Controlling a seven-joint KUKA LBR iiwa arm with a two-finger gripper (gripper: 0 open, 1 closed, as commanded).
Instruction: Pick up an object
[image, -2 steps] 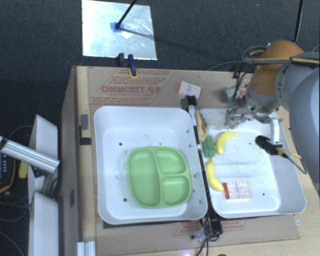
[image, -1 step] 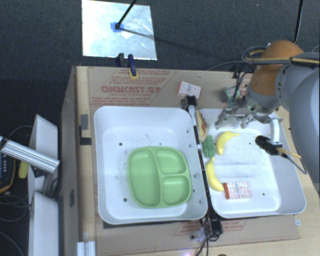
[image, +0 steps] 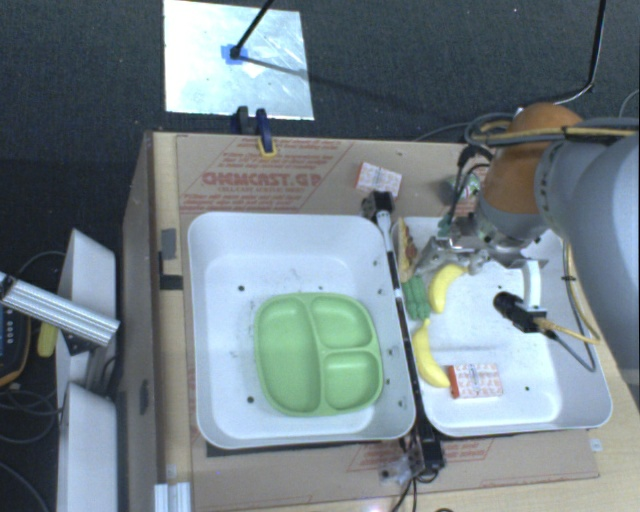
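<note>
In the right bin (image: 560, 400), a yellow banana (image: 442, 288) lies near the left wall, its upper end directly under my gripper (image: 455, 256). The gripper hangs low over the bin's back left part and touches or nearly touches that end. A second banana (image: 430, 360) lies nearer the front along the same wall. A small red-and-white box (image: 474, 379) sits beside it. A green object (image: 414, 297) rests against the divider between the bins.
The left bin (image: 230, 260) holds a green divided plate (image: 318, 352). A small printed card (image: 378, 179) lies on the cardboard behind the bins. A thin packet (image: 405, 243) leans at the right bin's back left corner. The arm covers the right bin's back right part.
</note>
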